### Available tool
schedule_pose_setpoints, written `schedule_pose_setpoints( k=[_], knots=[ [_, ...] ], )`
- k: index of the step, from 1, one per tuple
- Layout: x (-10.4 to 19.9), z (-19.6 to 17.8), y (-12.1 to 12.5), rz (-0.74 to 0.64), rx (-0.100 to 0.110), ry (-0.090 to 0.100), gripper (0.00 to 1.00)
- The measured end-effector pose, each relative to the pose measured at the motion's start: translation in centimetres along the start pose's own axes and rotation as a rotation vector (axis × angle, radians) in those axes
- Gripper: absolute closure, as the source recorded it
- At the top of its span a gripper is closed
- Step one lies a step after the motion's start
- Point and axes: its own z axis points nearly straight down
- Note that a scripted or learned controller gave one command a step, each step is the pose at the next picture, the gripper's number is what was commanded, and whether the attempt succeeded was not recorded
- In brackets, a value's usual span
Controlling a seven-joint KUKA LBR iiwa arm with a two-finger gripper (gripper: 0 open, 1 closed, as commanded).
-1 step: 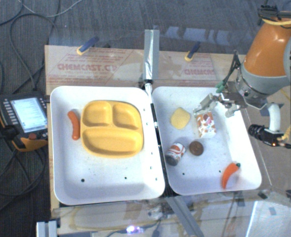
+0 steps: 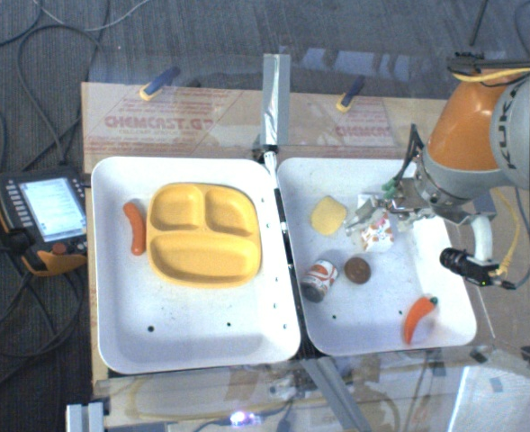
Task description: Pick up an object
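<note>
- Step: reaching. Hand (image 2: 379, 212) sits low in right bin (image 2: 453, 327), at crumpled wrapper (image 2: 378, 233).
- Wrapper beside yellow block (image 2: 328, 215).
- Grip state: cannot tell.
- Next: close on wrapper, then lift.

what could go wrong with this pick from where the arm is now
The tool sits low in the right bin, over a small white red-speckled item with the yellow piece close beside it. It may nudge the yellow piece or grab both. That speckled item looks crumpled and light, so it could slip out. The tool is also near the bin's far wall, so a closing move might scrape it.
</note>
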Motion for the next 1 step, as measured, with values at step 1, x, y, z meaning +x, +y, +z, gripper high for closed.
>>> schedule_pose_setpoints(
  k=[1],
  knots=[
    [-4.34, 8.29, 4.40, -0.128, -0.012, -0.005, 0.00]
  ],
)
